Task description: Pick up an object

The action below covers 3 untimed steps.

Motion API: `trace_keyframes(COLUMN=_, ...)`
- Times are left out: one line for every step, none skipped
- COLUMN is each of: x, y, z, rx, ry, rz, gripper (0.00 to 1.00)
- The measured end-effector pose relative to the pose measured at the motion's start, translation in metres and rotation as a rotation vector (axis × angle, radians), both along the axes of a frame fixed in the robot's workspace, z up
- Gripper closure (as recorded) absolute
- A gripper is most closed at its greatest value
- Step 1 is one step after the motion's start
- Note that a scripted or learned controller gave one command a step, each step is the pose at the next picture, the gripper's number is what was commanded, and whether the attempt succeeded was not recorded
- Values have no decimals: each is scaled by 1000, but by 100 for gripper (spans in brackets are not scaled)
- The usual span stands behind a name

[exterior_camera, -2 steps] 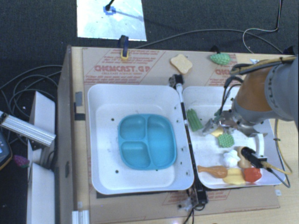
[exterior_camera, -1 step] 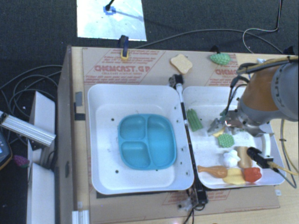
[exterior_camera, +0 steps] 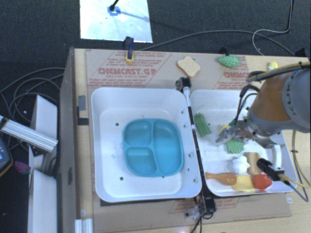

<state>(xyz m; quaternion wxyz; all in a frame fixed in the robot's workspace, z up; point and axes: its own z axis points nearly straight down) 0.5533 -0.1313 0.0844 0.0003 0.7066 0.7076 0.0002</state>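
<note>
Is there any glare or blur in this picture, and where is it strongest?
In the camera view, the white bins look bright and washed out, the metal sheet on the floor shines, and the gripper with the small toys near it is soft and unsharp.

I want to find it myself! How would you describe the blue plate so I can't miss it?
Find the left white bin. Lying flat inside it is the blue divided plate, with three compartments. It is much the biggest item on the bench; the small toys are in the other bin.
</note>
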Motion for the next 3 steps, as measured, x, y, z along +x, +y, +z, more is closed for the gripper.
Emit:
trace_keyframes(x=1, y=0, z=11, rx=0, ry=-2, rz=1, gripper=100)
trace_keyframes(x=1, y=0, z=11, rx=0, ry=-2, rz=1, gripper=0)
trace_keyframes(x=-48, y=39, z=0, rx=1, ry=0, rz=-1, gripper=0)
